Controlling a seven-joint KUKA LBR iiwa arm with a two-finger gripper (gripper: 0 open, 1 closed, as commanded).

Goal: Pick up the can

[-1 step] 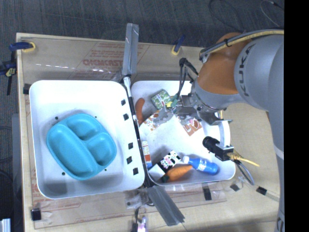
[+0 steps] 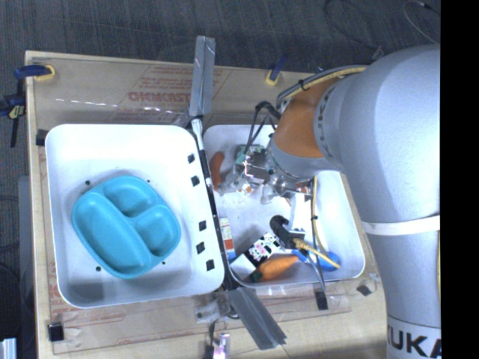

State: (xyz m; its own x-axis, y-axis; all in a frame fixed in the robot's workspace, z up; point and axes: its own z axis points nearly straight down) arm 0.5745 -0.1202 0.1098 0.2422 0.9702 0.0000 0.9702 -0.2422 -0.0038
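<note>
My gripper is low over the back left part of the right bin, under the grey wrist with its orange band. A small black-and-white object with a printed label, which may be the can, lies near the front of that bin, well apart from the gripper. The arm hides the floor of the bin right under the wrist.
A brown sausage-shaped item lies by the right bin's left wall, just left of the gripper. An orange carrot and a blue and yellow item lie at the front. The left bin holds a turquoise divided plate.
</note>
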